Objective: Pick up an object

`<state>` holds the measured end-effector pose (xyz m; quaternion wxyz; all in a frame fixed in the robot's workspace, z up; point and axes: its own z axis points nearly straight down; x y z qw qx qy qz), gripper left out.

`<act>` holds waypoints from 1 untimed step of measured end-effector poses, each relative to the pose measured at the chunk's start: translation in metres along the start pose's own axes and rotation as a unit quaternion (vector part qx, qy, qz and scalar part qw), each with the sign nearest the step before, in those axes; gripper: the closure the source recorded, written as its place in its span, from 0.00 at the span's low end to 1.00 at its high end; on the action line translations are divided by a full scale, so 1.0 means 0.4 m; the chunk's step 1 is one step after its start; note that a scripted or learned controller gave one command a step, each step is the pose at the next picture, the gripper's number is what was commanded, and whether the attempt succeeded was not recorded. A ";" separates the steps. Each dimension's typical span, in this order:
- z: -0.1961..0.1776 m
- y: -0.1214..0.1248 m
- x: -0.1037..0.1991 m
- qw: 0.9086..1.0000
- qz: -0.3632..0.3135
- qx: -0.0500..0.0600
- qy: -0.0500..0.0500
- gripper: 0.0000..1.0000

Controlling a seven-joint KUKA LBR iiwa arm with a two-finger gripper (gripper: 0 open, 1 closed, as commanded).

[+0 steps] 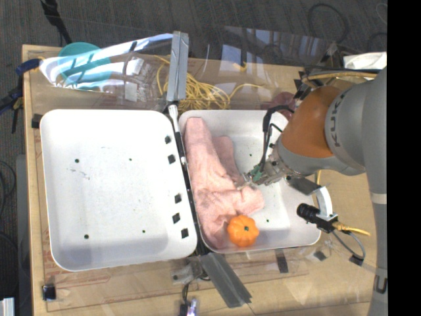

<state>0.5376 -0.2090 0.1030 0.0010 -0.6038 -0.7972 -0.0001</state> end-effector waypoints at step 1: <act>-0.300 0.051 0.145 1.000 -0.026 -0.001 -0.001 1.00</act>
